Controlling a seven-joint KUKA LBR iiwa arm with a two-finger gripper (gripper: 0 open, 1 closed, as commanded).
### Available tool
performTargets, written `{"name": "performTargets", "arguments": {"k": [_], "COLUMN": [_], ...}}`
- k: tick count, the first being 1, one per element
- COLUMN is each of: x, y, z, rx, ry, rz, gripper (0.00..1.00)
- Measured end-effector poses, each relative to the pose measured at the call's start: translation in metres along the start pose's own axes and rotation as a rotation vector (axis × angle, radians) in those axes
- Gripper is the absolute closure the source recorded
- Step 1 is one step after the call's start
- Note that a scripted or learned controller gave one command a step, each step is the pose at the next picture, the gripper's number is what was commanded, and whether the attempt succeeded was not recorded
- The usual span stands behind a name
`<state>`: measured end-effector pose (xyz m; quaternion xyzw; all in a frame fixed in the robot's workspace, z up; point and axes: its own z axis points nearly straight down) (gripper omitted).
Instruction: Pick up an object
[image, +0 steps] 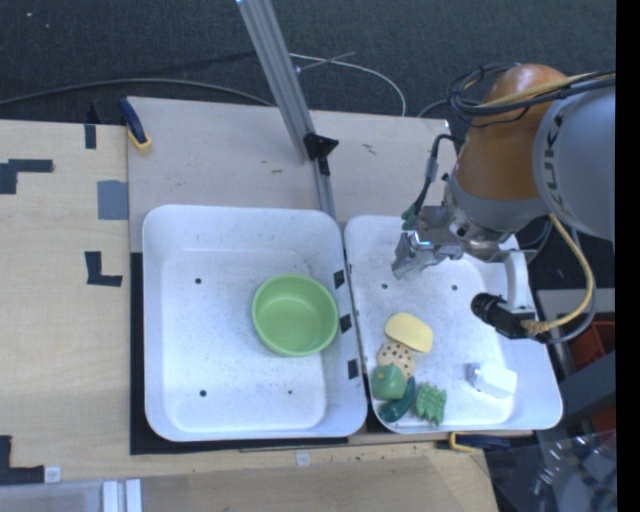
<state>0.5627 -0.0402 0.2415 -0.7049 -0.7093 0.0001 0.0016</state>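
Observation:
The right bin (375, 245) holds a cluster at its front: a yellow rounded piece (409, 331), a tan spotted piece (393, 357), a green round toy (389, 381), a dark teal piece (399, 408) and a green leafy toy (431, 402). A small white block (489, 378) lies near the bin's right front corner. My gripper (413, 256) hangs over the back of the right bin, above and behind the yellow piece, with nothing seen between its fingers. A green bowl (294, 314) sits in the left bin (175, 330).
A metal pole (285, 80) slants down to the divide between the bins. Cables (350, 70) lie behind the bench. The arm's orange band (505, 120) and grey body stand over the right bin's back right. A black fitting (497, 312) juts over that bin.

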Motion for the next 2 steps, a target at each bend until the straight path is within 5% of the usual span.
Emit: {"name": "performTargets", "arguments": {"k": [2], "x": [0.092], "y": [-0.035], "z": [0.011], "rx": [0.002], "ry": [-0.001], "rz": [0.0], "gripper": [1.0]}}
